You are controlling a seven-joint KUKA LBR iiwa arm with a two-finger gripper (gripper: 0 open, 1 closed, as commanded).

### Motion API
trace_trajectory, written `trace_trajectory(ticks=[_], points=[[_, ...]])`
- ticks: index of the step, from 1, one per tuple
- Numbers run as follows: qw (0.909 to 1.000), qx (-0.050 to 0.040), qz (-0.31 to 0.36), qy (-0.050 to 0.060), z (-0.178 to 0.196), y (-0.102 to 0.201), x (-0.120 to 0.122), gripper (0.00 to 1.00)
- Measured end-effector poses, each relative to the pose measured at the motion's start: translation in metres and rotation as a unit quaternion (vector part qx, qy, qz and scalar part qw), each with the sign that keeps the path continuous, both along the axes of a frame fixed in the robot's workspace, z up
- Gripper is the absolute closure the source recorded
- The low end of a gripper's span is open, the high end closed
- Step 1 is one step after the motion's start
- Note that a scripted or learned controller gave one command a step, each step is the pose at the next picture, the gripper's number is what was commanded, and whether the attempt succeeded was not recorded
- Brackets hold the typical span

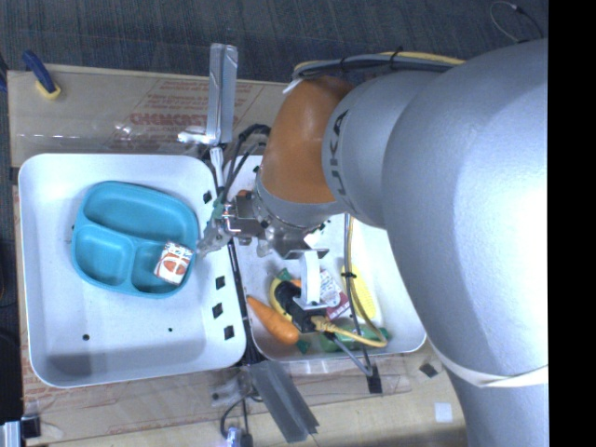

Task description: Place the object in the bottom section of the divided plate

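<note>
— Where's the object now?

— The small red-and-white box [173, 263] sits in the blue divided plate [112, 226], at about four o'clock on it, leaning on the rim of the lower right compartment. Whether that counts as the bottom section, I'd only guess yes.

— And the gripper [220, 228]?

— Just off the plate's three o'clock edge, over the seam between the left bin [56, 343] and the right bin [400, 333] (the big arm crowds it). Nothing sits between its fingers that I can see; open or closed, I can't tell.

— The rest?

— A carrot [272, 318] and clutter lie in the right bin at six o'clock, likely waiting stock.
</note>
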State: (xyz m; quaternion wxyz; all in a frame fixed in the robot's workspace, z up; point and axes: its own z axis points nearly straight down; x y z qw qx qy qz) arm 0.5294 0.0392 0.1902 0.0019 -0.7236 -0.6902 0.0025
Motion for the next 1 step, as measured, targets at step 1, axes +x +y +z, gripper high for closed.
trace_trajectory(ticks=[1], points=[[0.9761, -0.0007, -0.217, -0.001, 0.0004, -0.0173, 0.0864, 0.0]])
